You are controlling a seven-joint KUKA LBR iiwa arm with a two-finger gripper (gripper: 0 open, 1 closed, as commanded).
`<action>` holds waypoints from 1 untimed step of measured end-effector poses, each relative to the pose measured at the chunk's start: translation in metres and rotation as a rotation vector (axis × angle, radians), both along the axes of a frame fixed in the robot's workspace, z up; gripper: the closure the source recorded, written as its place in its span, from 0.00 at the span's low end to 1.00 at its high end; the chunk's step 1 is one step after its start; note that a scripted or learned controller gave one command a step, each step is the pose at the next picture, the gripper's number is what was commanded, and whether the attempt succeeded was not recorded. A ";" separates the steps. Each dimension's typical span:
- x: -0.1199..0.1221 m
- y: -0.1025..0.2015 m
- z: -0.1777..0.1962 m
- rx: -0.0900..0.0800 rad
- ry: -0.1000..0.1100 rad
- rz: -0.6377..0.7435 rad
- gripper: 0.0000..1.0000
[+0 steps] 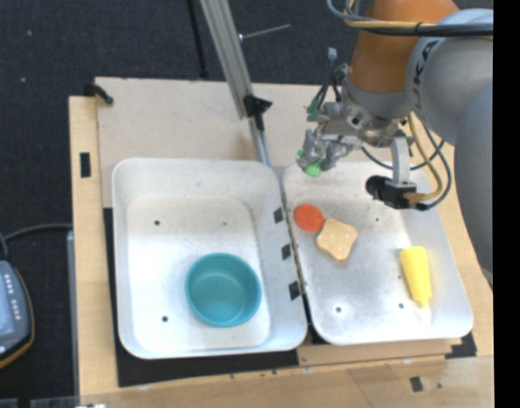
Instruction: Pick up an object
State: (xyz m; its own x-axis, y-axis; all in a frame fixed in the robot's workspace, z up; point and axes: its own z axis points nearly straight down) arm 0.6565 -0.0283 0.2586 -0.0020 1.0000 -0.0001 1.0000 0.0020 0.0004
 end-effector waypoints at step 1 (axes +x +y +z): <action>-0.008 0.054 -0.008 0.001 0.001 0.004 1.00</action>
